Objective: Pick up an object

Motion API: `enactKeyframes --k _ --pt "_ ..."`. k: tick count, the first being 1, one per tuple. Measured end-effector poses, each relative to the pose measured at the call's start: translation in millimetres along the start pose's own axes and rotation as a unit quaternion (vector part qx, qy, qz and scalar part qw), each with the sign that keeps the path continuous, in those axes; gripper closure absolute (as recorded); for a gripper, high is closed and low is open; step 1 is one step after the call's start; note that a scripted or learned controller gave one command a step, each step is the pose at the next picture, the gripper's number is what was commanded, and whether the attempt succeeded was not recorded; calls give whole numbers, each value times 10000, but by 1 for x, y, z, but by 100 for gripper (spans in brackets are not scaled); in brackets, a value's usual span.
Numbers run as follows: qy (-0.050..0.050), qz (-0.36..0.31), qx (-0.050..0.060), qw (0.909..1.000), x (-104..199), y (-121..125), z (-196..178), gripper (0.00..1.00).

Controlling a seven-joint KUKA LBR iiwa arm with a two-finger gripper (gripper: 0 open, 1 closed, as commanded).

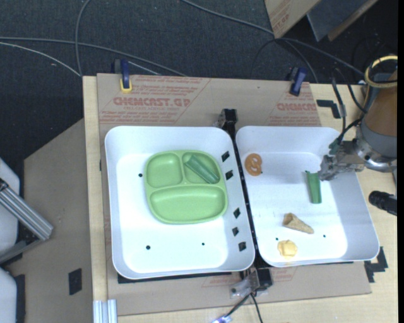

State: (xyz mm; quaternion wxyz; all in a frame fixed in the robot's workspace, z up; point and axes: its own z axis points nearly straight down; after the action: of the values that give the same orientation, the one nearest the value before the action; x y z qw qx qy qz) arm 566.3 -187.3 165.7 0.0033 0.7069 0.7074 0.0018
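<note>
The green stick point(314, 188) lies in the right bin point(353, 243), its long axis running near to far, its far end just under my tool point(331, 169), which is directly above-right; I cannot tell the tool's state.

Arm point(380, 110) cut off by the right edge; only the wrist portion and its orange band are in frame. Gripper point(329, 168) sits at the top end of the green stick point(314, 187), and its fingertips are too small and cluttered to resolve, so contact with the stick cannot be judged. Cardboard box point(291, 14) at top is cropped by the upper edge.
</note>
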Motion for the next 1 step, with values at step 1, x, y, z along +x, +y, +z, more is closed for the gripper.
enactKeyframes --k 1 --pt "0 -2 4 10000 0 2 -51 100"
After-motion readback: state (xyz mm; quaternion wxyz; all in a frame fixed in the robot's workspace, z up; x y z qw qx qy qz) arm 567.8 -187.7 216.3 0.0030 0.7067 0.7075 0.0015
